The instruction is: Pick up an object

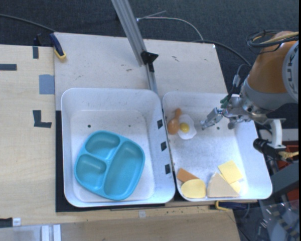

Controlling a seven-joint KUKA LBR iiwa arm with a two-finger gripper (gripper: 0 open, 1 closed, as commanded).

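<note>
Hand [214, 118] hangs over the upper part of the right bin [251, 149], fingers spread and holding nothing, pointing toward the bin's left wall. Just beyond the fingertips, to their left, lies the fried egg [184, 128] with a small orange piece touching its left side. The cheese slices [226, 179] sit well apart, at the bin's near edge.
</note>
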